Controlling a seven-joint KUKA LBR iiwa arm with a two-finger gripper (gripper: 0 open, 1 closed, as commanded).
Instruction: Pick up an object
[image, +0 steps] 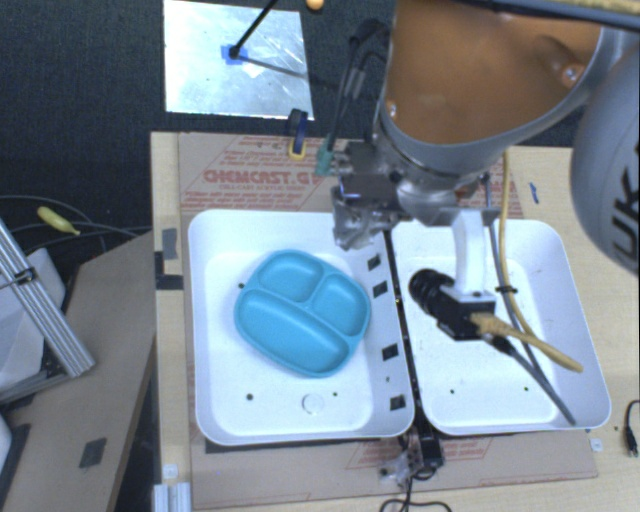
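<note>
Just beside claw (352, 234), blue divided plate (300, 312), left bin (216, 398)

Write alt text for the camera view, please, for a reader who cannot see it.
A blue divided plate lies in the left white bin. The robot's claw hangs over that bin's far right corner, close to the plate's far edge and beside the right bin. The arm reaches in from the right.
</note>
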